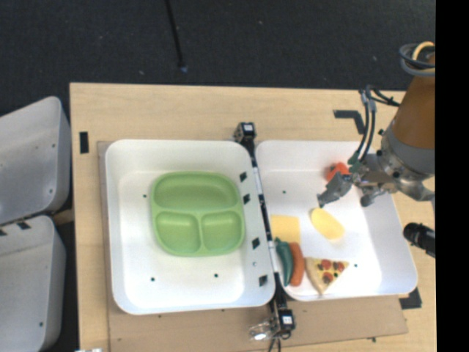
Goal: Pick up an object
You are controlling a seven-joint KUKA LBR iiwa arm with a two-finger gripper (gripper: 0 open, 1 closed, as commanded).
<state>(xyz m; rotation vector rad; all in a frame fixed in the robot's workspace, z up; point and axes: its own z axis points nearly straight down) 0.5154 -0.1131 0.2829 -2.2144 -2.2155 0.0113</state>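
Observation:
My gripper [350,193] hangs over the right bin [381,229], near its upper middle. Its two grey fingers stand apart, open, with bare white bin floor between them. A yellow rounded piece [327,224] lies just below the left finger [331,191], apart from it. A small orange-red piece [337,171] sits just above that finger. Along the bin's left and front lie a yellow cheese block [286,228], a green piece [282,254], an orange carrot-like piece [296,263] and a pizza slice [326,272].
The left bin [124,270] holds a green divided plate [196,213]. A divider with black clips [258,211] runs between the bins. The arm's orange band [416,116] rises at the right, with cables beside it.

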